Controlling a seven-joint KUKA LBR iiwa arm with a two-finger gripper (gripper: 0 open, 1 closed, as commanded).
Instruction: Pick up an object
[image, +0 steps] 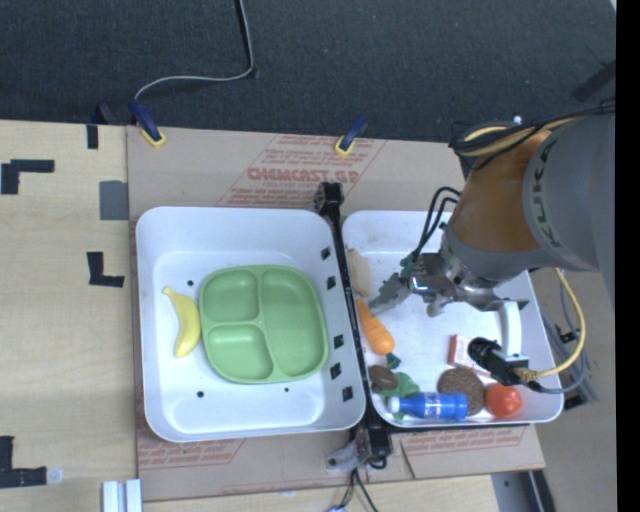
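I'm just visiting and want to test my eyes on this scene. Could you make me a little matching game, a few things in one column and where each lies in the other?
Things:
1. banana
2. green plate
3. carrot
4. blue bottle

Places:
A. right bin, along its near edge
B. left bin, in the middle
C. right bin, close to the divider between the bins
D. left bin, just left of the plate

Pairs: 1-D, 2-B, 3-C, 4-A
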